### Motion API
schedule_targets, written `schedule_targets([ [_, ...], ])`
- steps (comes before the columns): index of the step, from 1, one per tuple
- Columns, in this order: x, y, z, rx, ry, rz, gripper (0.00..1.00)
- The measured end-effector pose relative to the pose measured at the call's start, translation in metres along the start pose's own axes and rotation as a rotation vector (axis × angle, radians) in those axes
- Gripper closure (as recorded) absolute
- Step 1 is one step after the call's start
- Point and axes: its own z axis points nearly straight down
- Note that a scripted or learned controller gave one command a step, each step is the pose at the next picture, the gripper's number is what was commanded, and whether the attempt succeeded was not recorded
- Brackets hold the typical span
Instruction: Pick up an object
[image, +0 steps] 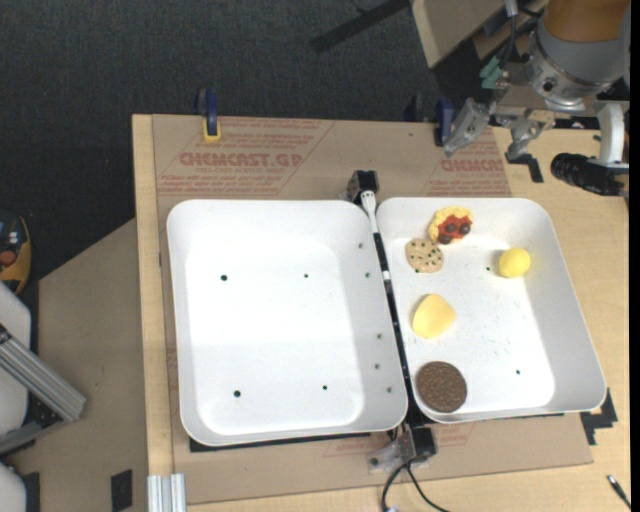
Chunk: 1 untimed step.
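The right bin (560, 330) holds several food items. A fruit tart with red and dark berries (452, 225) lies at its back, with a chocolate-chip cookie (424, 255) touching it in front. A small yellow lemon-like ball (514, 263) sits toward the right. A pale yellow lump (433, 316) lies near the left wall, and a dark brown round cookie (441, 386) rests at the front left corner. My gripper (488, 132) hangs above the bench behind the right bin's back edge, open, with nothing between its fingers.
The left bin (200, 300) stands beside the right one, joined along a black divider strip (382, 275). A blue and yellow clamp (210, 115) grips the board's back edge. Metal framing (40, 385) stands off the bench at left.
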Motion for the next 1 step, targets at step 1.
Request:
schedule_targets([
  [1,0.0720,-0.0076,0.1538,0.033,0.006,-0.003,0.00],
])
